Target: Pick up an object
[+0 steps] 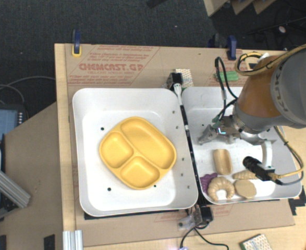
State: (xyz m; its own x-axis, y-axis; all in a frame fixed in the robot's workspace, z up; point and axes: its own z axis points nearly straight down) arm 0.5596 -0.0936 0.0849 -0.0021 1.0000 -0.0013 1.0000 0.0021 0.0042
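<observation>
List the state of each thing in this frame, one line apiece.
Yellow divided plate: upright in the left bin, compartments bare.
Bread roll: lying free in the right bin.
Croissant: lying free near the front wall.
Pincer: low over the right bin, holding nothing visible.
</observation>
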